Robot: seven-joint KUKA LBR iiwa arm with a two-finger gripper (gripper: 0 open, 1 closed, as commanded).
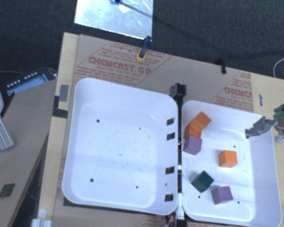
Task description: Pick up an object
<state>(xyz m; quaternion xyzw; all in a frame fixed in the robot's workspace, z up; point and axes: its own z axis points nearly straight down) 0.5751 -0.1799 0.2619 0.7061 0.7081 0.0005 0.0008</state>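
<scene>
Nearest the lens, at the front of the right-hand shallow white plastic bin (269,176), a small light-purple cube (222,194) sits just beside a dark green cube (203,181), while a bright orange cube (227,158) lies alone mid-bin and, against the inner wall, a darker purple cube (192,145) touches a tilted orange block (198,123) behind it; that makes five blocks, two orange, two purple and one green, any of them a fair target. By the look of them they are light, rigid, smooth-faced pieces, not fragile, best taken across two opposite flat faces; the lone orange cube offers the freest approach, whereas the touching pair leaves little room for a finger between. Two bins share the bench, the left-hand white bin (129,94) holding no blocks. Over the right bin's far corner hovers the grey two-finger gripper (253,130), carrying nothing visible; whether its tips are spread or together cannot be told
</scene>
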